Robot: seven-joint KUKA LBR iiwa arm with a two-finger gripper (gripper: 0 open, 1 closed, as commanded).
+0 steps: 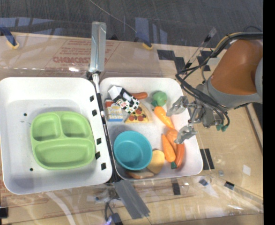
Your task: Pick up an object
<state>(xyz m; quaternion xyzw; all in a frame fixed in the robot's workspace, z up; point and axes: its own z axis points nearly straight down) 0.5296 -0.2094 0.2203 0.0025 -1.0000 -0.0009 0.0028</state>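
Arm over the right bin, fingers spread and holding nothing.

The gripper [183, 120] hangs above the right bin's [196, 161] right side, its two fingers [177, 106] wide apart, straddling the air just above an orange carrot [164, 116]. Two more carrots [174, 149] lie below it near the bin wall. A green ball [159, 98] sits beside the upper carrot, a blue bowl [132, 149] lower left. The left bin [11, 125] carries a green divided plate [62, 139].
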